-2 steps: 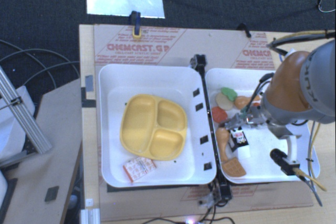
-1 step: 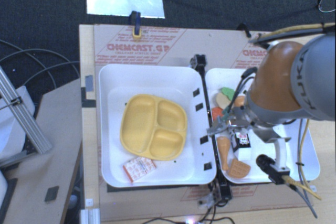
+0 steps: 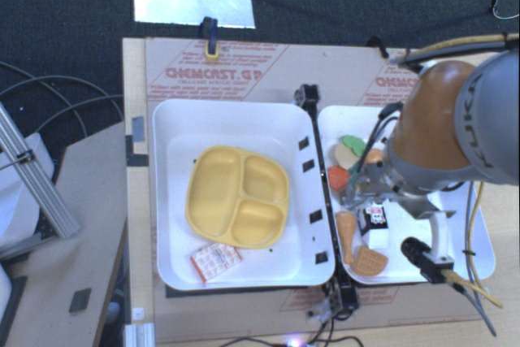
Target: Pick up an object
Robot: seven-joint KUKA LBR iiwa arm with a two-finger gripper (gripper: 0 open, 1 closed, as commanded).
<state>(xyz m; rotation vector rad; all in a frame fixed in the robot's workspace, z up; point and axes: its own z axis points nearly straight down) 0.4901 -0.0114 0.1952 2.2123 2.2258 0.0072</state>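
Over the right bin (image 3: 487, 252), your gripper (image 3: 357, 193) hangs beside toy food (image 3: 352, 146) at twelve o'clock; you cannot tell its grip.

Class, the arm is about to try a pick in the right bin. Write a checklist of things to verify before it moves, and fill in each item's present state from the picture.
1. Objects available in the right bin: ok; a green piece, a red piece and two tan pieces lie there.
2. Gripper over that bin: ok.
3. Jaws open or shut: cannot tell; the arm hides them.
4. Anything held already: cannot tell.
5. Divider between bins clear of the arm: ok.
6. Left bin contents out of the way: ok; the yellow divided plate and a small packet lie apart from the arm.
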